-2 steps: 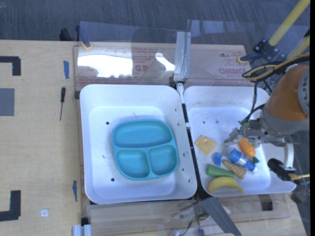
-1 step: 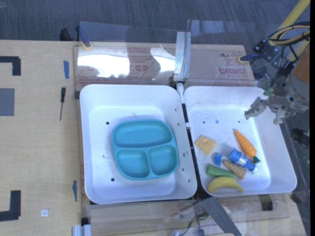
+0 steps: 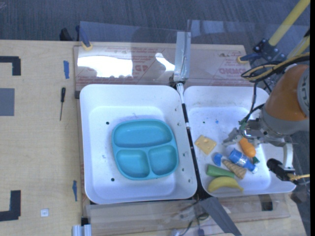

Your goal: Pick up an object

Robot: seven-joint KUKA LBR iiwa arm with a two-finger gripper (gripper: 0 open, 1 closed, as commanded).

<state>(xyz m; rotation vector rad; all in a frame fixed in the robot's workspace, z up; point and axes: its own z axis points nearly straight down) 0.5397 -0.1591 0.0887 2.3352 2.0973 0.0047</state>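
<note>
Nearest the camera, a banana (image 3: 225,183) is seen at the right bin's (image 3: 206,102) front edge, with a green piece (image 3: 217,171), a cone (image 3: 235,168) and a blue bottle (image 3: 239,158) crowded just behind. An orange carrot (image 3: 247,147) lies under the gripper (image 3: 244,135). How the jaws stand cannot be told. In such clutter, a neighbour could be nudged and the grasp lost. Farther left, a blue tray (image 3: 144,148) is seen.

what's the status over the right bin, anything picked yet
Gripper low in right bin, by orange carrot. Nothing seen held. Blue bottle, cone crowd close.
</note>
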